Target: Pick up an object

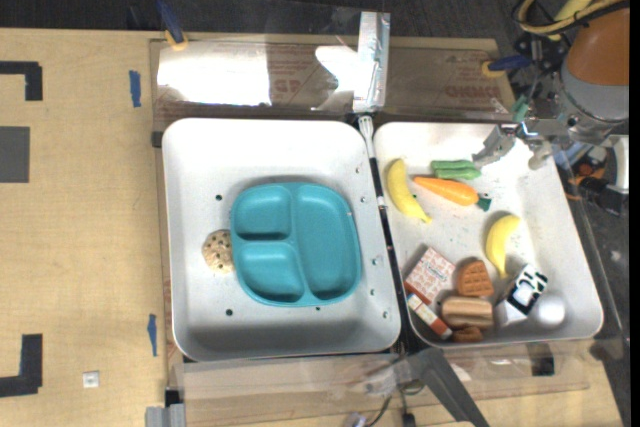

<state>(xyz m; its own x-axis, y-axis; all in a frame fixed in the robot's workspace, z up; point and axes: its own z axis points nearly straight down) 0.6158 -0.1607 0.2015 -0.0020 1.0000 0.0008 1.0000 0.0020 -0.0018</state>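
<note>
Nearest the camera, at the near edge of the right bin (585,260), we are seeing a brown sandwich-like toy (467,311) lying beside a small red-and-white box (429,275), with a black-and-white object (526,290) just to its right. Taking the teal divided plate (297,242) as our landmark, we are noting it sitting in the middle of the left bin (190,165), with a speckled cookie (218,250) touching its left edge. Right of the plate, across the wall between the bins, a banana (403,189) is lying; further right an orange carrot (447,190) is resting just below a green piece (455,169). A yellow lemon-like fruit (502,242) is lying right of the plate, beyond the carrot. The gripper (520,143) is hovering over the far right corner of the right bin, well right of the plate and near the green piece; we cannot tell how its fingers are standing, and nothing is showing between them. Both bins are sitting on the table (70,215).
</note>
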